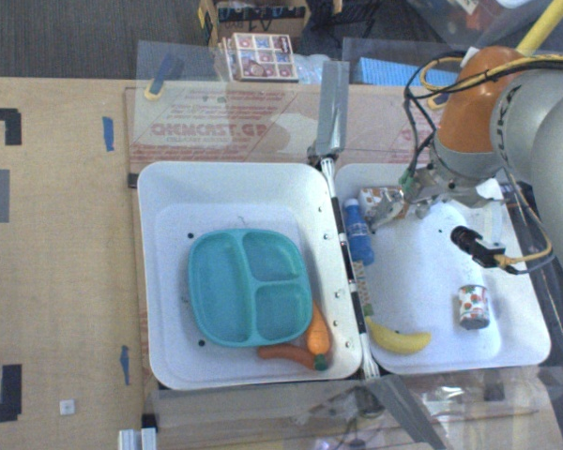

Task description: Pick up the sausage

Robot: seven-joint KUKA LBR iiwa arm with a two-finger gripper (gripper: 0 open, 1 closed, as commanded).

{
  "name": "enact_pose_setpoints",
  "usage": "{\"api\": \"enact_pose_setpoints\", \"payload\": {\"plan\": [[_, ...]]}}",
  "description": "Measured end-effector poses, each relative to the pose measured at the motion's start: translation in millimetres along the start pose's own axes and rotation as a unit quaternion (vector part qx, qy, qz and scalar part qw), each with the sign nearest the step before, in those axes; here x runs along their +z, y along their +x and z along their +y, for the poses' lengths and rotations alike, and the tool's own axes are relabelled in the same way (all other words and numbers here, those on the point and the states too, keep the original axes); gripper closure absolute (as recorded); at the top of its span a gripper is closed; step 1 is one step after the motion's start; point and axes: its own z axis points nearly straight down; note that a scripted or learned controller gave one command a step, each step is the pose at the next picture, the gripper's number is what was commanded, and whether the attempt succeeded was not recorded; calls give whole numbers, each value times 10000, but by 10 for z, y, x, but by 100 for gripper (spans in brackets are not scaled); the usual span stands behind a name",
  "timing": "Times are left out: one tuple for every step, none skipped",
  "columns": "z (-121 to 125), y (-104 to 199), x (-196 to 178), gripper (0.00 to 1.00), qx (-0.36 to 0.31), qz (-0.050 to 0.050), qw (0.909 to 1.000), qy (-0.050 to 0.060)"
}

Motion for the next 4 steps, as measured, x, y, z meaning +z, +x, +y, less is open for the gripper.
{"api": "enact_pose_setpoints", "payload": {"plan": [[-1336,100,-248,0,730,-61,9972,-153],[-1304,-601,-4,0,496,-61,9986,-162],[-556,-601,-11,0,675,-79,9975,-184],[-209,201,-453,0,70,-88,9998,-172]]}}
